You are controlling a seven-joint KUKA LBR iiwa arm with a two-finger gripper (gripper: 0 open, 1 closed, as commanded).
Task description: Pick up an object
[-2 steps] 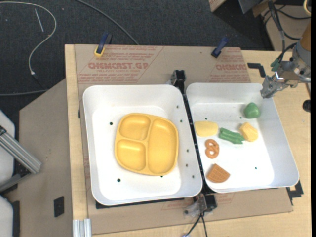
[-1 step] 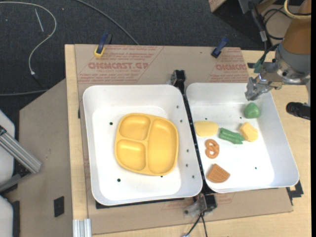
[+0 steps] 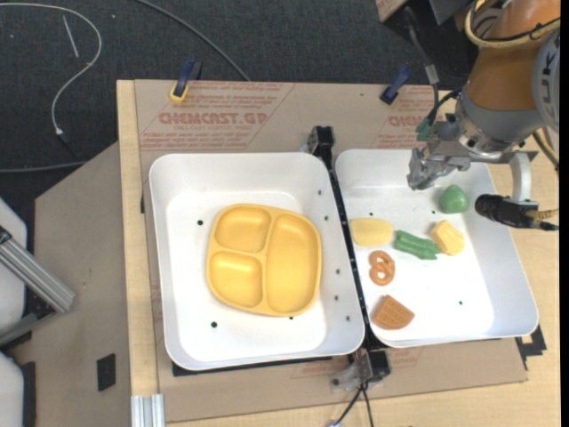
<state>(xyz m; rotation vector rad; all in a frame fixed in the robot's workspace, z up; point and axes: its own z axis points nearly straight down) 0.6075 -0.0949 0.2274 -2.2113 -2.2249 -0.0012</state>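
Hovering my gripper [image 3: 425,178] just beside the green ball [image 3: 453,199]; finger state unclear; it looks light, slippery, best pinched across its middle.

Bench [image 3: 133,238] — two white bins [image 3: 178,203]

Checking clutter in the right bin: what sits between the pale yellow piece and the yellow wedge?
In the camera view, the green bean-like piece lies between the pale yellow piece and the yellow wedge, close to the wedge.

Grey arm [image 3: 511,69] entering from right, orange band above wrist, gripper [image 3: 425,178] pointing downward
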